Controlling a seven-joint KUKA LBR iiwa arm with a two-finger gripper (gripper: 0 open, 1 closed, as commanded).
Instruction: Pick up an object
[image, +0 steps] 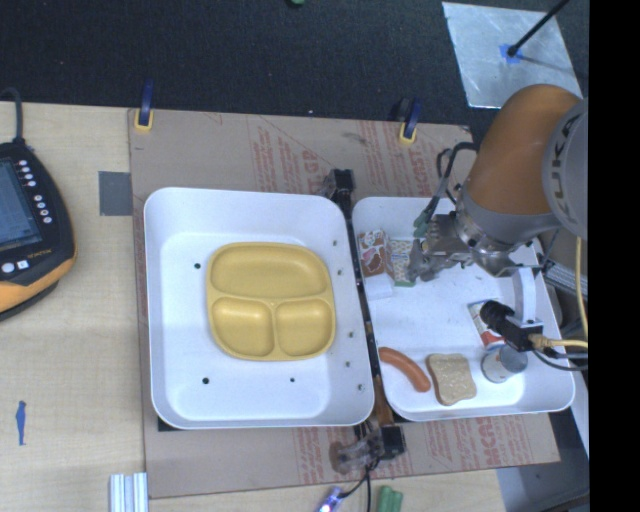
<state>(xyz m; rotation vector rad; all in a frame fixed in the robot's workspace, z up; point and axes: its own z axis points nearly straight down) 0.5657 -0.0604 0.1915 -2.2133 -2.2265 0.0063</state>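
Observation:
The right bin (430, 310) holds several small things. Two small printed packets lie at its back left: a red-and-white packet (372, 250) and a green-and-white packet (400, 262). My gripper (428, 262) is low in that corner, right beside the green-and-white packet and touching or nearly touching its right side. An orange sausage (404, 368) and a slice of toast (452, 379) lie near the front edge. A small red-and-white tube (486, 322) and a grey cylinder (497, 365) lie at the right, partly under the arm's black parts.
The left bin (180, 380) holds a yellow divided plate (270, 300). The grey and orange arm (520, 160) covers the right bin's back right corner. A teach pendant (25, 225) lies at the bench's left edge. Clamps (342, 183) sit between the bins.

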